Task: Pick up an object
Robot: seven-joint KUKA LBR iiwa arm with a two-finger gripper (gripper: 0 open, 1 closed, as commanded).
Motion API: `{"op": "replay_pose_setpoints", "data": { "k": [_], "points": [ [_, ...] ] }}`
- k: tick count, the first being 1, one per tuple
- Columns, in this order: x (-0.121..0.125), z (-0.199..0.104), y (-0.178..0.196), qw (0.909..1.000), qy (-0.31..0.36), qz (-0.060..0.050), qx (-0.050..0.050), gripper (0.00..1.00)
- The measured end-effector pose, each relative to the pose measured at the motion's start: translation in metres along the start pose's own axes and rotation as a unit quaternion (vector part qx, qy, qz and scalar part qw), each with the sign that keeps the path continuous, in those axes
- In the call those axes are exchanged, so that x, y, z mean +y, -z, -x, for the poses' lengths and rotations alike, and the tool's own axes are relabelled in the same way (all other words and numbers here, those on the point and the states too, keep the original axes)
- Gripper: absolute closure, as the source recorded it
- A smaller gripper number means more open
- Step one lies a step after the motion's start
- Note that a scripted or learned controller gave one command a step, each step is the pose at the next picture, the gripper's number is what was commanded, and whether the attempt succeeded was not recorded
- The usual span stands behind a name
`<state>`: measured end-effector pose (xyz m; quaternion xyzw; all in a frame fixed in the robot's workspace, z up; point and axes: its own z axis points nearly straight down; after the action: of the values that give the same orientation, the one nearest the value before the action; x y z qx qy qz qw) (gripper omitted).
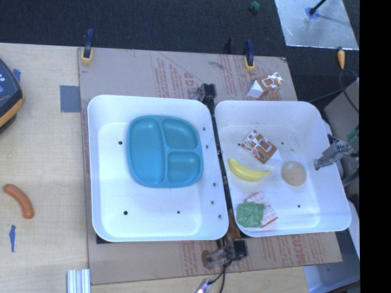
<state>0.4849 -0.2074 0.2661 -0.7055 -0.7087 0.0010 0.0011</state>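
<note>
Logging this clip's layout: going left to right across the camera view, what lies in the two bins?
Blue divided plate in the left bin → banana → round beige ball in the right bin → gripper at its right rim.

One camera looks down from above the bench (43, 237) at a slant, far enough off to take in both white bins: the left bin (104, 212) and the right bin (317, 215) side by side, with dark floor (153, 11) along the top
</note>
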Motion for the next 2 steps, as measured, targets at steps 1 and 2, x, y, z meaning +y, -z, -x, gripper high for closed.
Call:
{"op": "replay_pose_setpoints", "data": {
  "k": [1, 2],
  "points": [
    [0.058, 0.004, -0.083, 1.0, 0.001, -0.001, 0.0, 0.0],
    [0.05, -0.02, -0.171, 1.0, 0.0, 0.004, -0.002, 0.0]
  ]
}}
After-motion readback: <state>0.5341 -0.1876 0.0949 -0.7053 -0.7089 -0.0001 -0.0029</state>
